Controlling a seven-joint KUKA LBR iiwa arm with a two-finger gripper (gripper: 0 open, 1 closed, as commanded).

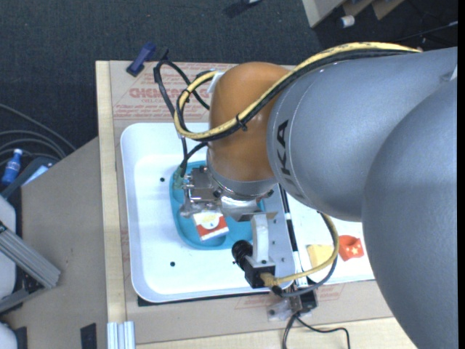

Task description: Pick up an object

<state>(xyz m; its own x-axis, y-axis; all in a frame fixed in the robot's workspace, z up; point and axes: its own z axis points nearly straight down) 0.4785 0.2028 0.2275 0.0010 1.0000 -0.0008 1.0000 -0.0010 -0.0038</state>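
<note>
While the glossy grey arm hangs over the smooth white bin, round blue object beneath, tool state unclear

A blue object, rounded and flat-looking, lies in the left bin near its middle, its upper part hidden under the arm's wrist. On its lower end sits a small red and white item, perhaps a printed label or a separate small box; the view is too poor to tell which. In the right bin, near the front edge, lie a pale yellow piece and, just beside it, an orange-red block with light spots.
</note>
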